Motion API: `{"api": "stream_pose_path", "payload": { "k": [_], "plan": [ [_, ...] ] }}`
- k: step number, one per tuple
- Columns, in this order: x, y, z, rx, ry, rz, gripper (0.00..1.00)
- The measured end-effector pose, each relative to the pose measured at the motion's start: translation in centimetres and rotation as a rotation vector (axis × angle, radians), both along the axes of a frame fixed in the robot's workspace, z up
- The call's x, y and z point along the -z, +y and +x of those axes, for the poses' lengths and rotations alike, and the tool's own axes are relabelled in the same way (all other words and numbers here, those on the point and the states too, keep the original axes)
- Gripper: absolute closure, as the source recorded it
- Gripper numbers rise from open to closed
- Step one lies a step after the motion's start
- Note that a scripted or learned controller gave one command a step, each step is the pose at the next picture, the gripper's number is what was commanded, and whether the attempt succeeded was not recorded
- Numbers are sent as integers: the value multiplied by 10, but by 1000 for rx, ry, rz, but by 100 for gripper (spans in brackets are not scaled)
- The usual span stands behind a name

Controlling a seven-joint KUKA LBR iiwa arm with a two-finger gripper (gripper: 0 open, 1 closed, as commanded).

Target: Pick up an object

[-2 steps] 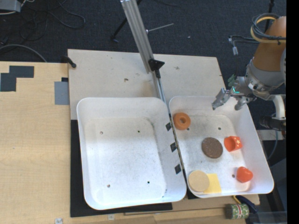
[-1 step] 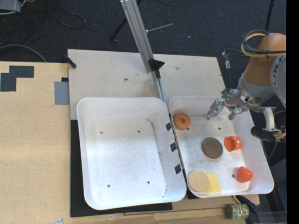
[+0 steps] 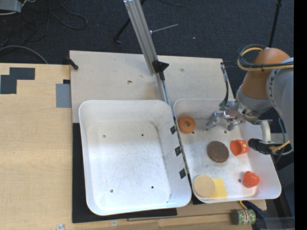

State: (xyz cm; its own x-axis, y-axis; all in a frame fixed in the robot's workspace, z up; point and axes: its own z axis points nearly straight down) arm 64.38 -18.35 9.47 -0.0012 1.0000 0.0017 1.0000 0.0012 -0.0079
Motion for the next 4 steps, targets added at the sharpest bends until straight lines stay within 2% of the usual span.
{"api": "stream_pose_path", "payload": {
  "k": [1,2,3,4],
  "plan": [
    [-14,0,2,-1,-5,-1,100],
    [-60,3,-4,1,-11,-3,100],
    [-114,-3,7,1,-13,-4,100],
    [-158,-2,7,0,-12,-3,100]
  ]
}}
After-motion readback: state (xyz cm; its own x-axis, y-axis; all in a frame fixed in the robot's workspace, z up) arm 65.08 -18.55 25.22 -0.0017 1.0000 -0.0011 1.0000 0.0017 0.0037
